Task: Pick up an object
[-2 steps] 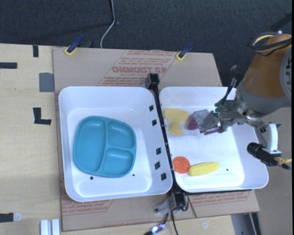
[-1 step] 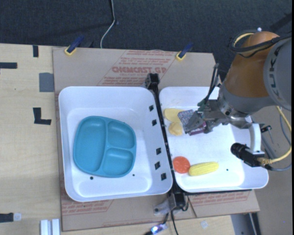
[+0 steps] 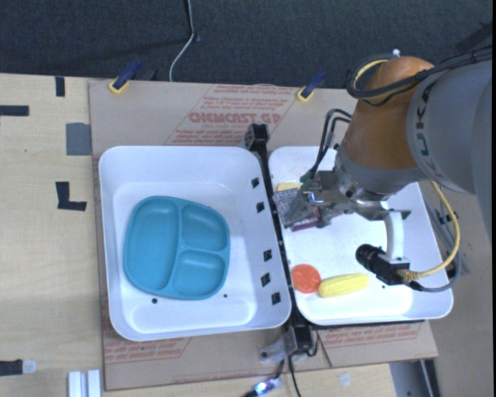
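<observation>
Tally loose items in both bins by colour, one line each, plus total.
Blue: 1, divided plate, left bin
Orange: 1, round piece, right bin
Yellow: 1, corn cob, right bin
Total: 3; anything under the gripper is hidden.

Two white bins [image 3: 182,160] [image 3: 422,308], one blue divided plate [image 3: 177,246], one orange round object [image 3: 306,278] and one yellow corn cob [image 3: 343,285] can be counted.
</observation>
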`<state>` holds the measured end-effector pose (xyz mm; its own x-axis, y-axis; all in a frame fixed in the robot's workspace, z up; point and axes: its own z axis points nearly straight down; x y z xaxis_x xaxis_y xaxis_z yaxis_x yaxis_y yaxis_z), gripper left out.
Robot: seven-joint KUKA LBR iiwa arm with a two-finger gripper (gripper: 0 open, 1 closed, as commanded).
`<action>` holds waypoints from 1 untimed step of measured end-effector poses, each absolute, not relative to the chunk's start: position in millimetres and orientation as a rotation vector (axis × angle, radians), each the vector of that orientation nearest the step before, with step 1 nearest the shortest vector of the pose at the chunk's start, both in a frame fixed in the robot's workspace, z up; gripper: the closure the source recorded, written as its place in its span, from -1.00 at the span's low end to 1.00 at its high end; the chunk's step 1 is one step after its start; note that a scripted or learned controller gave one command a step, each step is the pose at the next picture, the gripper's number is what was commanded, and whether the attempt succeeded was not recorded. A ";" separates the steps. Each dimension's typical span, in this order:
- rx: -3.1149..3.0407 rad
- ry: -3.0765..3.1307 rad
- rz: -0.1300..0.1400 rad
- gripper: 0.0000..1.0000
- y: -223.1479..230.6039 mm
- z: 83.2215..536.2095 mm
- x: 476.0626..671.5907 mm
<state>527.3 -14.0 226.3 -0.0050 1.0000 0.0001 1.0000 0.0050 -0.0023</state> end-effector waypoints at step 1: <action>-2.213 -2.226 0.002 1.00 39.7 222.0 517.6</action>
